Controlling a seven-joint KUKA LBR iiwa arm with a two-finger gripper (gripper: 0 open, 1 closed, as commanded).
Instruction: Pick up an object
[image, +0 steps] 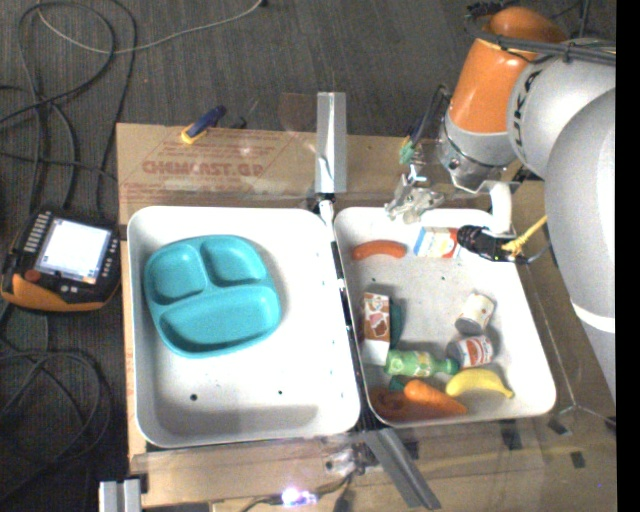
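The right bin (520, 300) holds several objects. A red sausage (380, 249) and a small white and blue carton (435, 243) lie at its far end. A brown box (376, 315) stands by its left wall. Near its front edge lie a green bottle (420, 362), a carrot (432, 397) and a banana (478, 383). Two cans (476, 312) (472, 351) sit on the right side. My gripper (408, 204) hangs over the bin's far rim, just above and right of the sausage, with nothing visibly in it.
The left bin (170, 400) bears a teal divided plate (212, 293). An orange control pendant (60, 260) lies left of the bins, among cables. A blue and yellow tool (202, 122) rests on the cardboard behind. The arm's grey body (590, 200) fills the right side.
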